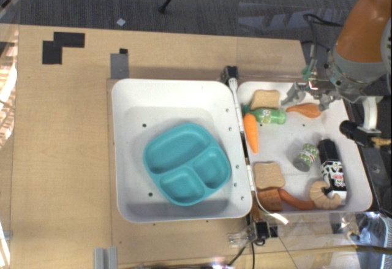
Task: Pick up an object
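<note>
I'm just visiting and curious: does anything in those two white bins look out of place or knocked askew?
One thing stands out: the toy carrot lies against the divider between the bins, at the right bin's left edge. The teal divided plate sits at an angle in the left bin. Nothing looks spilled or broken.

2 white bins (122, 139) (361, 197), 1 teal tray (187, 163), 2 bread slices (264, 99) (268, 174), 1 carrot (250, 132), 1 can (306, 156), 1 sausage (298, 201), 1 cow-print bottle (331, 168).

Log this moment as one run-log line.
arm: over right bin far corner | pincer: above orange piece, nothing held | carrot: by divider | teal tray: left bin
</note>
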`<action>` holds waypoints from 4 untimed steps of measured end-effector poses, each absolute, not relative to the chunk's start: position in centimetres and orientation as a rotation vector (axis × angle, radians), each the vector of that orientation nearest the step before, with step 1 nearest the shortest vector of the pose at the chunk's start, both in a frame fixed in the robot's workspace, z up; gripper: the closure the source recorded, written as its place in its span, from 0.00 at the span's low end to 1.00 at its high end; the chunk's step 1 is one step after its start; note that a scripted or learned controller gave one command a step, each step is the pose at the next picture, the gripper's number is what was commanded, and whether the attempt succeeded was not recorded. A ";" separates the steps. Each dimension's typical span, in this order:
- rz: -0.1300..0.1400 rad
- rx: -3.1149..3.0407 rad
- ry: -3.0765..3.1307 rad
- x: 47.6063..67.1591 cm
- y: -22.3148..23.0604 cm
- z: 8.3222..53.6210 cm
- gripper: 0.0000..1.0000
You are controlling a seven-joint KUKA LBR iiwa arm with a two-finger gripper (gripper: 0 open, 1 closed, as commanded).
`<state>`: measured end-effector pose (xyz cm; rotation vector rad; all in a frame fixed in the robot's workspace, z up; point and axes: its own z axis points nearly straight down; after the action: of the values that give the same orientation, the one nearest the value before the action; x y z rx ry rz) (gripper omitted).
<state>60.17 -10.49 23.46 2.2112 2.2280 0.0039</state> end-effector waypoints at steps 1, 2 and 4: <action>-0.006 2.134 2.314 59.9 -8.2 13.3 0.00; -0.003 1.946 2.440 60.2 -9.3 9.0 0.00; 0.014 1.520 2.728 57.3 -15.4 10.2 1.00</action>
<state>57.27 -15.43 10.24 1.5197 2.7276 0.0136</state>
